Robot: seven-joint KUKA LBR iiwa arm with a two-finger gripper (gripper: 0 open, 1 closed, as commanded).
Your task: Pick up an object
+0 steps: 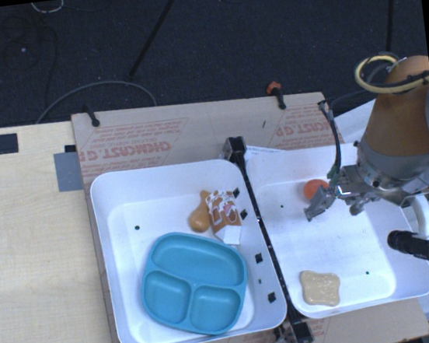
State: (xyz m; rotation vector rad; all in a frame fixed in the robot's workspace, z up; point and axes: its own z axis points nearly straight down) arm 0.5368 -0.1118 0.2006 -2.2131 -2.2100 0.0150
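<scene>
Presently the arm (397, 131) reaches in over the right bin (386, 281), its gripper (334, 199) low above the upper part of that bin's floor. From this angle one dark finger juts leftward toward the centre divider, but whether the pincer is wide or narrow cannot be told, since the wrist body covers much of it. Nothing is seen between its tips.

Just beside the gripper, on its upper left, lies a small orange-red ball (315, 189), partly screened by the tool. Well apart, near the right bin's lower edge, rests a flat beige cookie-shaped piece (321, 287). The left bin (115, 219) holds a blue divided tray (194, 283) and, close above the tray, a brown-and-white figure (216, 211) lying near the divider.

By the look of it, the step in hand is the approach: the tool has been brought close to the ball, and no grasp has been made. The ball seems the likeliest target. The next move calls for centring the tips over it so that it sits between them, then descending to the bin floor and closing. A round thing may roll aside if one finger touches first
</scene>
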